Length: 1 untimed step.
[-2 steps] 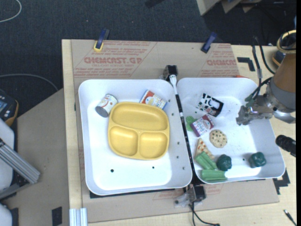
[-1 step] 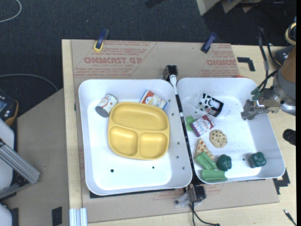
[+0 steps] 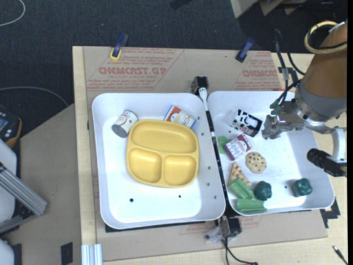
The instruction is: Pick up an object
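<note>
Gripper (image 3: 274,127) over right bin (image 3: 320,164), finger state unclear; carton (image 3: 246,121) just left, cookie (image 3: 256,162) below.

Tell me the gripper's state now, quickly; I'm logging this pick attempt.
Gripper: above the right bin, near the black-and-white packet; cannot be told whether it is open or closed, and nothing is seen held.

The robot's thick cylindrical arm (image 3: 325,84) was clad in an orange-brown band above a smooth grey wrist section. A small metallic grey two-finger gripper (image 3: 274,127) of angular, bracketed parts was fitted at its end. Thin black cables (image 3: 282,65) were strung alongside the arm, and a black cylindrical attachment (image 3: 325,162) was mounted below the wrist.
</note>
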Each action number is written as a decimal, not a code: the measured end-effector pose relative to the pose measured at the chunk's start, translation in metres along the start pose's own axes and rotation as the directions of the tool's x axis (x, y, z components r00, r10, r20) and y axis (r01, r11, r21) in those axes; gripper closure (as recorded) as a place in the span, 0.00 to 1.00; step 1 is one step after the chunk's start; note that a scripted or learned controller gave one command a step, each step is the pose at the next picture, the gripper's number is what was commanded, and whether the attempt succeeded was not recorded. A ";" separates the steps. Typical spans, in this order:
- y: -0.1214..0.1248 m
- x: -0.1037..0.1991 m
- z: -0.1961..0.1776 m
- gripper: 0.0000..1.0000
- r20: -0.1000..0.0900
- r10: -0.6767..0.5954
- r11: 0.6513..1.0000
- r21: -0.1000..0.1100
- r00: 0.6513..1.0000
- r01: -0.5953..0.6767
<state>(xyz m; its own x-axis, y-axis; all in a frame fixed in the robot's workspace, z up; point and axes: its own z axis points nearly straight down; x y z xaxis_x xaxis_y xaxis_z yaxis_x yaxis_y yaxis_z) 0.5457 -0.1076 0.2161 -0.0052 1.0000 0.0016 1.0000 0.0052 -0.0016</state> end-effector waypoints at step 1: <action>0.020 0.056 -0.010 1.00 0.000 -0.002 1.000 -0.006 1.000 0.002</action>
<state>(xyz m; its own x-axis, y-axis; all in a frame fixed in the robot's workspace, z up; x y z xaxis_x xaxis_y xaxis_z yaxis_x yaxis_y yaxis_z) 0.5658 -0.0516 0.2263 -0.0075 1.0000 0.0015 1.0000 0.0075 0.0045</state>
